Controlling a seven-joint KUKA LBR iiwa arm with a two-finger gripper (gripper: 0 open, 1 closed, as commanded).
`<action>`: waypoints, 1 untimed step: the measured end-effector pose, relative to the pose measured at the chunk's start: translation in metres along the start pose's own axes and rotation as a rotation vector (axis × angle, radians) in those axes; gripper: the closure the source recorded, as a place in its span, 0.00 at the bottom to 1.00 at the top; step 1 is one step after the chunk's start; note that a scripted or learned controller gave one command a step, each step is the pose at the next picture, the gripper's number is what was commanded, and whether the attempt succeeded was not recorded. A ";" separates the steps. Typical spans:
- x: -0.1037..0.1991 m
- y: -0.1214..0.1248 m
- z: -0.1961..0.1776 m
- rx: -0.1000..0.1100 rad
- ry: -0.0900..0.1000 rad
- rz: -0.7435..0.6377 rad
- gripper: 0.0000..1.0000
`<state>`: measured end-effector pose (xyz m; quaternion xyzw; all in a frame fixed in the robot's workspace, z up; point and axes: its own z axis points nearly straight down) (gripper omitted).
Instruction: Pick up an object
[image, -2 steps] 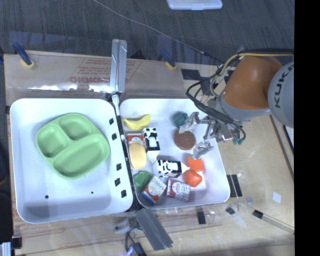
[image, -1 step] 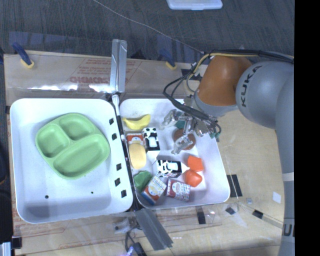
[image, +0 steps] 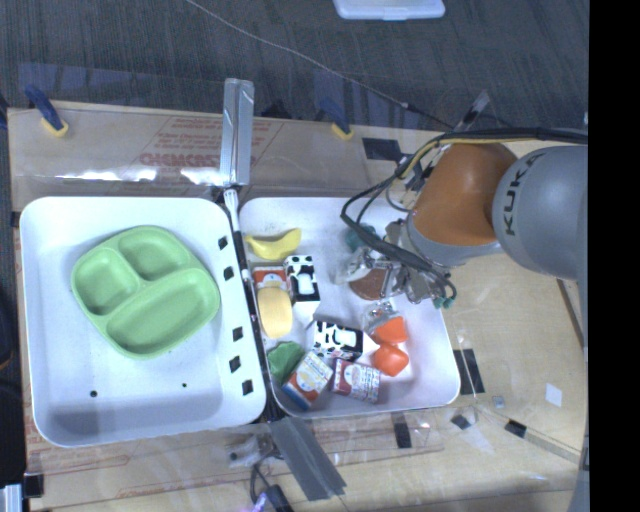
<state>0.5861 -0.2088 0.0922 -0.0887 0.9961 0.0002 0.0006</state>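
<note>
The right bin (image: 440, 385) holds a heap of small toys and food items. Among them are a yellow banana (image: 272, 243), a pale yellow lump (image: 275, 311), two black-and-white cow-patterned pieces (image: 301, 277) (image: 338, 341), two orange pieces (image: 392, 330) (image: 392, 361), a green piece (image: 283, 357) and small printed cartons (image: 312, 376). My gripper (image: 378, 280) hangs low over the middle of this bin, right above a brown object (image: 366, 288). The wrist and cables hide much of that object.
The left bin (image: 60, 400) holds a green divided plate (image: 148, 290). A grey metal bar (image: 238, 130) stands at the back between the bins. The arm's orange band (image: 455, 195) and grey body cover the right bin's far right side.
</note>
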 end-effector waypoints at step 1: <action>-0.002 0.001 -0.011 0.001 -0.004 -0.005 1.00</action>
